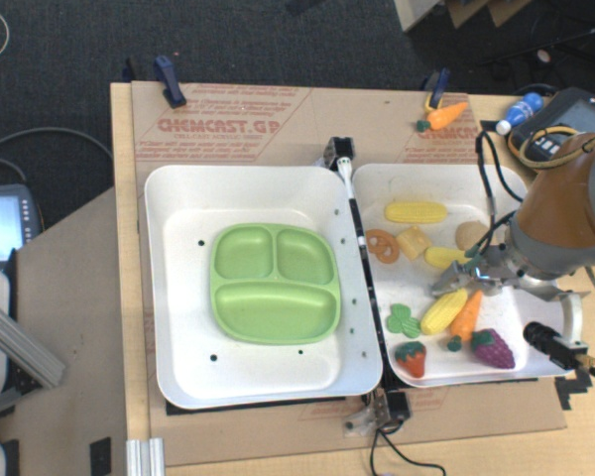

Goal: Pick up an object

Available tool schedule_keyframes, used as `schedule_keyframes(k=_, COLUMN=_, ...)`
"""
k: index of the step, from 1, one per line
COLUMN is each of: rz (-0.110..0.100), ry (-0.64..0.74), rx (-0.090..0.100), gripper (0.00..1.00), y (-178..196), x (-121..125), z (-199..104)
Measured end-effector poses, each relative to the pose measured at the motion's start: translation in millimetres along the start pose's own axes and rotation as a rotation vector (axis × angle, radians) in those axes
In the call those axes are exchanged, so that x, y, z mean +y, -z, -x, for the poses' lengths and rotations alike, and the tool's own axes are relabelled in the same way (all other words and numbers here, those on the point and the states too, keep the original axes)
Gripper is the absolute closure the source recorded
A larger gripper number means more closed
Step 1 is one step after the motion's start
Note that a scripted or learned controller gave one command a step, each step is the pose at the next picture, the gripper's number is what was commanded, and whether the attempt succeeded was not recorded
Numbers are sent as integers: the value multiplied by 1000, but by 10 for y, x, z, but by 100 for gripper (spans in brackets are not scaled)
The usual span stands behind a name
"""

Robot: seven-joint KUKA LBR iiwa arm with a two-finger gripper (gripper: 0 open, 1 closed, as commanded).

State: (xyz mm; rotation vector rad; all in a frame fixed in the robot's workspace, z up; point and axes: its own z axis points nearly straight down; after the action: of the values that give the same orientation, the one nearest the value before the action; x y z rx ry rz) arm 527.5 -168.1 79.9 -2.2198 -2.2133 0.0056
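The right bin [377, 181] holds several toy foods. At the back lie a yellow corn cob [415, 211], a pretzel [382, 245], a tan cube [413, 242], a yellow piece [443, 257] and a brown roll [469, 233]. Nearer the front are a second corn cob [442, 311], a carrot [466, 317], purple grapes [493, 348], a strawberry [411, 358] and a green leafy piece [403, 320]. My gripper [460, 280] is low in this bin, just above the second corn cob and the carrot, beside the yellow piece. The arm's wrist hides part of the bin's right side.
The left bin [169, 266] holds a green divided plate [274, 284]. Another toy carrot [443, 117] lies on the board behind the right bin. Cables and a blue-capped bottle [521, 112] sit at the far right. Clamps stand between the bins.
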Motion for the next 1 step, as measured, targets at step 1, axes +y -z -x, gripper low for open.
schedule_keyframes(k=1, rz=11, ry=1, rx=-4, gripper=100, y=152, x=35, z=-3)
